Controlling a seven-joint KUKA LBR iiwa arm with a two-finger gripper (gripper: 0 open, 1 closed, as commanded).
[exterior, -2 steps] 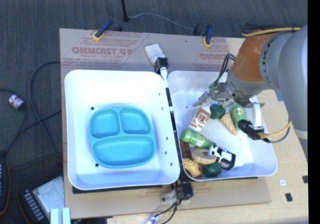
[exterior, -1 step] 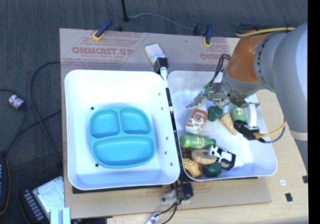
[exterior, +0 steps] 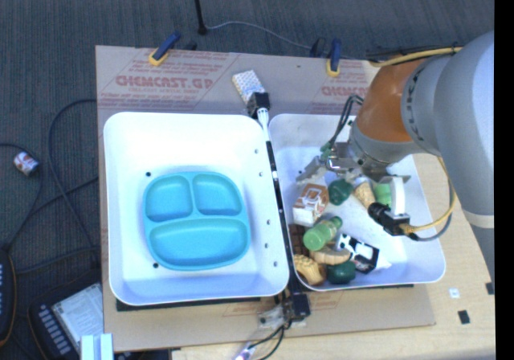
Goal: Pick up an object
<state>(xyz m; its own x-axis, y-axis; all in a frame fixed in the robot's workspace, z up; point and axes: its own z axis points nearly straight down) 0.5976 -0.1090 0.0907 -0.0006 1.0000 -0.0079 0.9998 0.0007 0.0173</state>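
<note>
The right bin (exterior: 426, 266) holds a heap of small toy foods. A brown and white packet (exterior: 309, 202) lies at the heap's left, with a dark green piece (exterior: 339, 191) beside it. A light green piece (exterior: 321, 234) sits lower, and tan pieces (exterior: 310, 268) and another dark green piece (exterior: 342, 272) lie at the front. My gripper (exterior: 331, 162) hangs low over the heap's upper part, just above the packet and the dark green piece. The grey wrist with its orange band (exterior: 385, 105) covers the bin's back right.
The left bin (exterior: 128, 270) holds a blue divided plate (exterior: 195, 218). A black and white object (exterior: 359, 252) lies near the right bin's front. A brush-like tool (exterior: 250, 92) rests on the cardboard behind the bins. Cables run across the floor at left.
</note>
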